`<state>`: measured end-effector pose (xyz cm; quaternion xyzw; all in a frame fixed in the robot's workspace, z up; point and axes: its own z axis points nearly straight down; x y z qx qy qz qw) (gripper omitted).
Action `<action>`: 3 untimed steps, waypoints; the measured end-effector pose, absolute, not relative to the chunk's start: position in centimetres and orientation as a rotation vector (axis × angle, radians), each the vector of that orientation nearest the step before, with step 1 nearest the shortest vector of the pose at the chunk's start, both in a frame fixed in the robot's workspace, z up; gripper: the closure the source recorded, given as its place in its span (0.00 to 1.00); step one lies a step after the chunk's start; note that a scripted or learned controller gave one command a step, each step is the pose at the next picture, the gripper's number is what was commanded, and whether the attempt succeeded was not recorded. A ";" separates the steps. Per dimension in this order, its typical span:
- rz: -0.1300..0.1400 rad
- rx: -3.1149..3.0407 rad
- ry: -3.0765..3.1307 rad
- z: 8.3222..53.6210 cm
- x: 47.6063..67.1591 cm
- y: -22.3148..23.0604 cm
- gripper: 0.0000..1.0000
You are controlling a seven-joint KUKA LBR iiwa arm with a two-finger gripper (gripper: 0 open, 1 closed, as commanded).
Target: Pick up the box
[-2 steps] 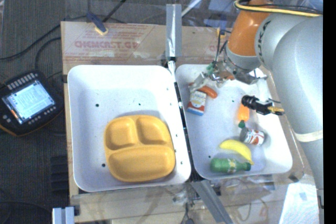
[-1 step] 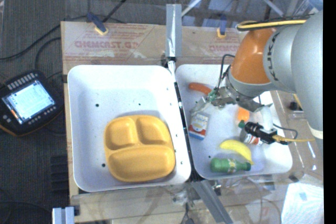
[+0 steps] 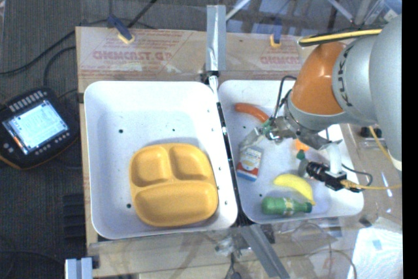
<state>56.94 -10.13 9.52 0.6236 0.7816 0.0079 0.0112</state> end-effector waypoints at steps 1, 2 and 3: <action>0.020 1.964 2.425 9.5 64.0 -11.7 0.00; 0.024 2.164 2.250 9.5 60.3 -9.9 0.00; 0.016 2.084 2.329 9.5 67.4 -9.9 0.00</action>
